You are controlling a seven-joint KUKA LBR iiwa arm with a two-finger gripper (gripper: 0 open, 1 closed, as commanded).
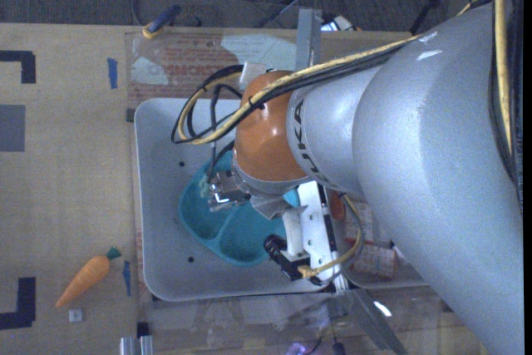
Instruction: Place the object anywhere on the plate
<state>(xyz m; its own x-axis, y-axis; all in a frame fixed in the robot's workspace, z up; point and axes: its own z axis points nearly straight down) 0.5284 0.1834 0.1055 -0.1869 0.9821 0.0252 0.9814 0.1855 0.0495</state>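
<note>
The grey arm (pixel 416 145) reaches in over the white bin (pixel 158 179), its orange band (pixel 262 137) above a teal divided plate (pixel 241 241) lying in that bin. The end effector (pixel 220 191) hangs over the plate's upper part; its state I cannot tell. A toy carrot (pixel 83 278) (orange, green-topped) lies on the worktop (pixel 66 179), outside the bin's lower-left corner.

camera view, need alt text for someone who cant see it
A large grey robot arm with an orange band reaches from the right over a shallow white bin, its wrist covering part of a teal plate that lies in the bin. A toy carrot lies outside the bin, on the wooden bench at lower left.
</note>
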